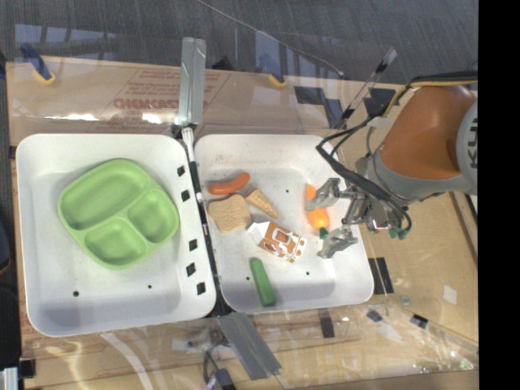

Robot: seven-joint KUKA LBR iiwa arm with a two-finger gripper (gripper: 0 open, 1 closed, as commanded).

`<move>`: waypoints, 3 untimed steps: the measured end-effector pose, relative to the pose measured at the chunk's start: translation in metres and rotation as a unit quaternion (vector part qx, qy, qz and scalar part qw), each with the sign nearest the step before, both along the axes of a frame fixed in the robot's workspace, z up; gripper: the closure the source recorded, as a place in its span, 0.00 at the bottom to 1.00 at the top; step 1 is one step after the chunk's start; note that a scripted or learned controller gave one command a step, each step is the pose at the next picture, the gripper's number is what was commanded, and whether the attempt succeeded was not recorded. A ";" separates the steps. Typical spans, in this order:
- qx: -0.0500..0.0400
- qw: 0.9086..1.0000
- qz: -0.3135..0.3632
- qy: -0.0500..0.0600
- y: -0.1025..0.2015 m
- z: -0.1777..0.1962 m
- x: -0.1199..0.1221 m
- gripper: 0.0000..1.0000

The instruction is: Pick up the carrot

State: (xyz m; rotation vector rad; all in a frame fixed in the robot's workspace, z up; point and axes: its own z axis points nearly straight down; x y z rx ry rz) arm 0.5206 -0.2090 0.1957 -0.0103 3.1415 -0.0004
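Observation:
The carrot [317, 216] is a small orange piece lying near the right side of the right bin [244, 149]. My gripper [331, 216] reaches in from the right and sits low over it. Its fingers are spread wide: one fingertip [327, 191] is just beyond the carrot's far end, and the other is just nearer than its near end. The carrot lies in the gap at the tips, and the fingers are not closed on it. The orange-banded wrist [418, 136] looms over the bin's right rim.
The right bin also holds a reddish sausage [230, 185], a slice of toast [229, 214], a tan wedge [262, 202], a printed packet [281, 243] and a green cucumber [262, 281]. A green divided plate [118, 211] lies in the left bin [49, 299].

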 end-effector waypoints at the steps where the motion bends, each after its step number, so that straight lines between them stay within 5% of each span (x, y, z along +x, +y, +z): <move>1: -0.001 0.979 -0.204 -0.006 -0.004 -0.080 0.047 0.00; 2: -0.002 0.980 -0.199 -0.008 -0.002 -0.068 0.049 1.00; 3: 0.000 0.982 -0.190 -0.006 0.038 0.090 0.072 1.00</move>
